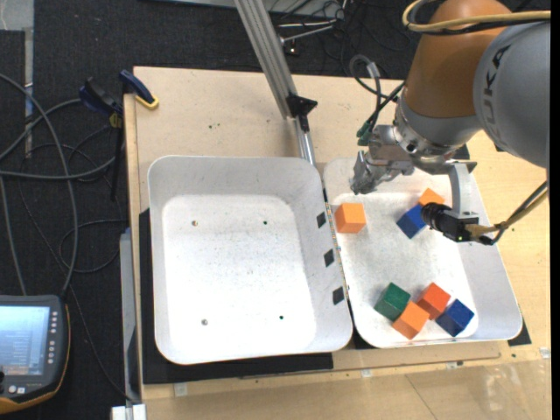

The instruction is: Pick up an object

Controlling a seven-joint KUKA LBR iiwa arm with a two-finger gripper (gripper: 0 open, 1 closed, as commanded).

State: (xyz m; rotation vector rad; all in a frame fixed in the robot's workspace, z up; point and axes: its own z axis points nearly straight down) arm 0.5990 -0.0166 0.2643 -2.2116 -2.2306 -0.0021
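Bench with two white bins [175, 234]: orange cube [350, 217] lies at seven o'clock, just beside gripper [363, 182]; finger state indiscernible.

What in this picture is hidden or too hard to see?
- End effector, camera view: too dark and blurred to tell whether it grips anything.
- Orange block at the far side of the right bin: partly covered by the arm.
- Tablet: cut off by the left edge.
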